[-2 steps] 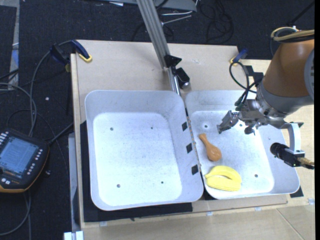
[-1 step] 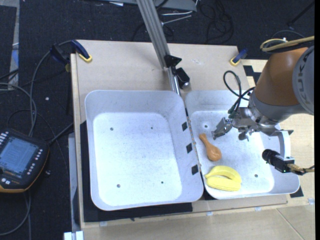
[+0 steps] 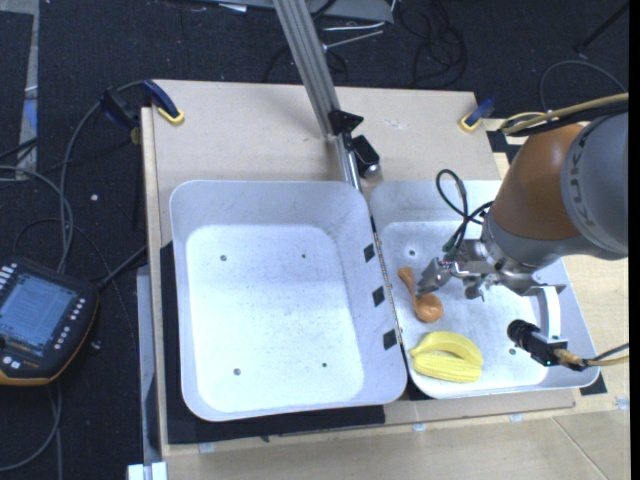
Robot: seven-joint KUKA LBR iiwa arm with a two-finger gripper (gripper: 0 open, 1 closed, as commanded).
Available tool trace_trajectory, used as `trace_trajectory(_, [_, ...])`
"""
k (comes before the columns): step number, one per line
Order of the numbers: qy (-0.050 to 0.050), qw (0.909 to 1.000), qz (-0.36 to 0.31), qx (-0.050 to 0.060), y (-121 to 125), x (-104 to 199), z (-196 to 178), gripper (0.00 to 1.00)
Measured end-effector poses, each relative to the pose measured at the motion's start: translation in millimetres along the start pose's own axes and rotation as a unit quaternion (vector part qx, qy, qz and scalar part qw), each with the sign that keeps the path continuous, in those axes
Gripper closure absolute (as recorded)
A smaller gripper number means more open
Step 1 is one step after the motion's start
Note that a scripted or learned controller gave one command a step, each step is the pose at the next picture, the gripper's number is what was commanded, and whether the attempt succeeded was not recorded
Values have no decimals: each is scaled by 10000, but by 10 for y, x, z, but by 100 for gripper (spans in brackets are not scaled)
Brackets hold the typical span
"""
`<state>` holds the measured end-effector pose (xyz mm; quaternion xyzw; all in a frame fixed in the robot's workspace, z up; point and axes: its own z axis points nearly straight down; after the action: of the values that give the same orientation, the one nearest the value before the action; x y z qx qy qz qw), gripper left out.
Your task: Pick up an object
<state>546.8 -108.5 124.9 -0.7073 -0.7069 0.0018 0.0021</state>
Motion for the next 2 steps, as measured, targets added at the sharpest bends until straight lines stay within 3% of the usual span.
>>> trace_trajectory(1, [-1,10000,-4,-15,-4,2,309,0])
trace_trajectory(2, [-3,10000,-1,-28,1,0,193,100])
